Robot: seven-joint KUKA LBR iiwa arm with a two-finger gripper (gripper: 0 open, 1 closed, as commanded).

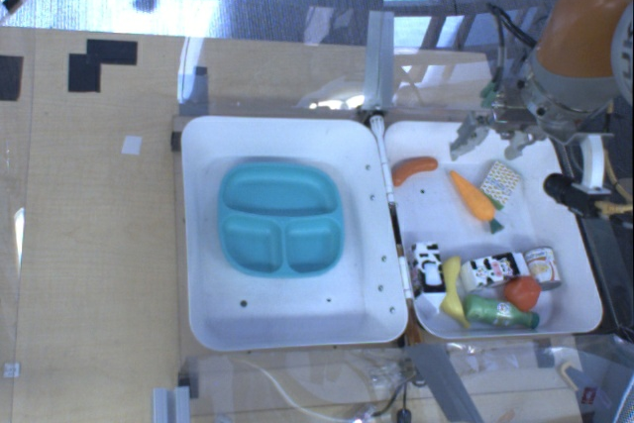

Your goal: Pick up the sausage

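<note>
Closest to the lens is a jumble of toy groceries along the near edge of the right bin (570,243): a green bottle (500,314) lying on its side, a yellow banana (452,290), a red tomato (522,292), a small tin can (541,266), a black-and-white milk carton (494,269) and another black-and-white box (426,268) just left of it. All of that sits well toward the camera from the fingers.

So the gripper (492,140) hangs over the far part of the right bin with its two fingers (469,137) spread apart, nothing between them as far as I can see. It looks clear of everything in the bin.

The sausage (414,169) is the reddish-orange one lying left of the fingers and a bit nearer the camera, close to the divider wall between the bins. It's lying flat on the white floor, apart from the fingers, not touching them.

An orange carrot (474,196) lies on a diagonal just on the camera side of the fingers, with its green end pointing toward the pile. A little checkered packet (501,182) sits right beside the carrot, roughly under the right-hand finger.

Way off to the left of the fingers, the left bin (208,213) has a teal divided plate (281,218) sitting in the middle of it.
</note>
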